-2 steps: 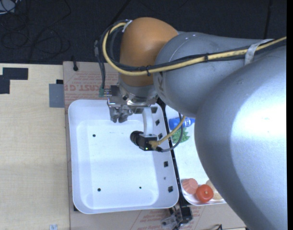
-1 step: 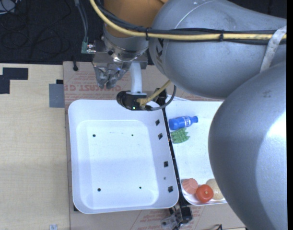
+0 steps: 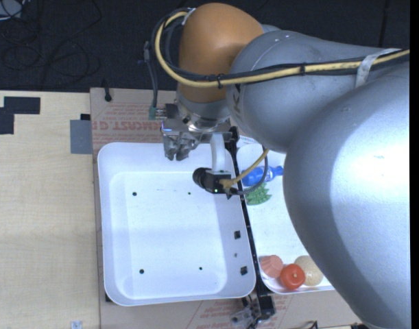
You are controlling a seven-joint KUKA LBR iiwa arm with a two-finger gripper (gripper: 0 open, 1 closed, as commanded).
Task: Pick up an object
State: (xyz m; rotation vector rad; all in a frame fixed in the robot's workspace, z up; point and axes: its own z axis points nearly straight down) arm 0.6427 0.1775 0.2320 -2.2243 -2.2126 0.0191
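The gripper (image 3: 179, 147) hangs over the far rim of the left bin (image 3: 166, 242), near that bin's far right corner, with the grey arm (image 3: 312, 81) and its orange band (image 3: 216, 40) reaching in above it. Whether the gripper is wide or narrow cannot be told from this angle, and nothing can be seen in its grasp.

The left bin's white floor shows a few small dark dots (image 3: 134, 195). Everything that could be picked up lies outside it, in the right bin (image 3: 278, 228), which sits just beside the left bin's right wall. A blue item (image 3: 272, 173) lies level with the left bin's far end, partly hidden, so its kind is unclear. A green ruffled item (image 3: 259, 197) lies just beside it, a little nearer. Level with the left bin's near right corner sit three more things close together: a red ball (image 3: 292, 277), a pale pink piece (image 3: 270, 264) touching it on the side toward the left bin, and a beige round thing (image 3: 309, 270) on its other side, partly under the arm.

Both bins rest on a sheet of cardboard (image 3: 130, 118) with red print that shows beyond the left bin's far rim. To the left of the left bin lies the pale wooden bench (image 3: 38, 197), bearing a grey square (image 3: 79, 136) and black patches (image 3: 14, 112).
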